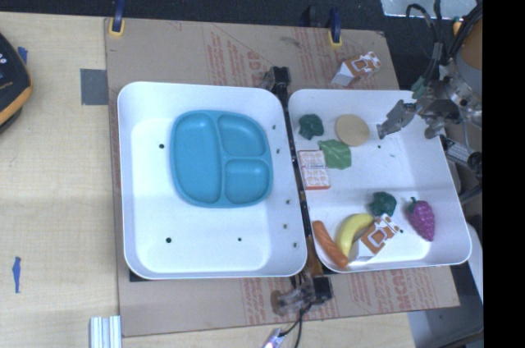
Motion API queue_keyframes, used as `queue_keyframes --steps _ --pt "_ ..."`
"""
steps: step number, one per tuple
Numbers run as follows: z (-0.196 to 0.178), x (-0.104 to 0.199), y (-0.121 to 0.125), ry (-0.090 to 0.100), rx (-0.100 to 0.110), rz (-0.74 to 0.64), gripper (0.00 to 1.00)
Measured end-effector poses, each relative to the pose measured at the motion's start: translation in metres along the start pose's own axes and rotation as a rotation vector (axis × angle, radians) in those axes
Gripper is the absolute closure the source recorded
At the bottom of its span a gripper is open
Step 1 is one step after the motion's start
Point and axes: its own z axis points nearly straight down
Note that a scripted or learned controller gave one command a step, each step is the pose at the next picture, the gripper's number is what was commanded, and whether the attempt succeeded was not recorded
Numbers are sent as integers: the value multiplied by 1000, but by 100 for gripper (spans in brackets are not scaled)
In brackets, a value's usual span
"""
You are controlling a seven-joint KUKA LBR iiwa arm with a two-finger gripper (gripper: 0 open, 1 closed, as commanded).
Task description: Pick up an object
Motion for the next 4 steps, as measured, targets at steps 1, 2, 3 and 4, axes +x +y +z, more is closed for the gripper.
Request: queue_keyframes --steps 1,2,3,4 --pt "155 -12 -27 -1 0 0 0" --pt "155 -19 -88 0 0 0 0" --pt "155 10 -62 -1 -1 -1 0" --pt "144 8 -62 -2 0 -5 100"
